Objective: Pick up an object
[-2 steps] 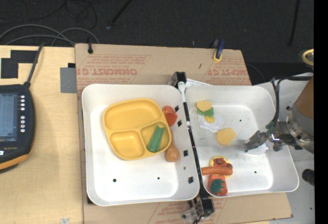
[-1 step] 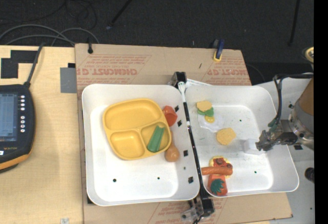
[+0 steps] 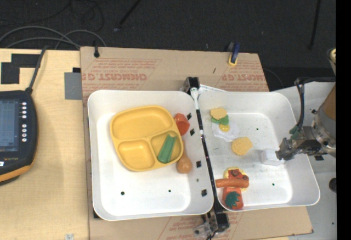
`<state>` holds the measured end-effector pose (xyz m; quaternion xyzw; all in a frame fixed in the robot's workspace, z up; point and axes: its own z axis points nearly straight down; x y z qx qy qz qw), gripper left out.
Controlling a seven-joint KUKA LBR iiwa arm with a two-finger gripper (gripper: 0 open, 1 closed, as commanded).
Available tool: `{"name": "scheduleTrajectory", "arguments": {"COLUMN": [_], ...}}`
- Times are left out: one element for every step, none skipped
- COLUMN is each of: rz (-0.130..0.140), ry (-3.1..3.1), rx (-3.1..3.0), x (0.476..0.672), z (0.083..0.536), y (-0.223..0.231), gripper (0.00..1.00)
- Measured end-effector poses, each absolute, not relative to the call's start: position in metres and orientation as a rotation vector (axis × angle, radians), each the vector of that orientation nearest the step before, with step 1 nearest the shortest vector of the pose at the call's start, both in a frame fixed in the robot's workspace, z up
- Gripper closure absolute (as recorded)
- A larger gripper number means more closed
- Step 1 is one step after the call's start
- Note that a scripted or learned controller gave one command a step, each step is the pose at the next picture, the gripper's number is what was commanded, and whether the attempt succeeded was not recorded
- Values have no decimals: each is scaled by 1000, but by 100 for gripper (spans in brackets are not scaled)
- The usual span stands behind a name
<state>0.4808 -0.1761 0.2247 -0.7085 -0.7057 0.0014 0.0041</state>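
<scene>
My gripper (image 3: pixel 283 152) reaches in from the right and hangs low over the right bin (image 3: pixel 299 192), close to its right wall. A small pale grey thing (image 3: pixel 269 156) lies just left of it; I cannot tell whether they touch. A round yellow piece (image 3: pixel 241 146) lies further left. A yellow and green piece (image 3: pixel 219 115) sits toward the back of that bin. At the front lie an orange sausage-like piece (image 3: pixel 232 182) and a red and green piece (image 3: pixel 233 199).
The left bin (image 3: pixel 137 203) bears a yellow divided plate (image 3: pixel 134 126) with a green piece (image 3: pixel 167 148) in one compartment. A red piece (image 3: pixel 182 123) and a brown piece (image 3: pixel 184 166) lie by the plate's right side. A teach pendant (image 3: pixel 13 129) rests at the far left.
</scene>
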Motion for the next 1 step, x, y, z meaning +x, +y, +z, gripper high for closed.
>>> {"name": "scheduleTrajectory", "arguments": {"rz": [-4], "ry": [-2229], "rx": [-2211], "x": [477], "z": [257], "y": [-94], "gripper": [100]}}
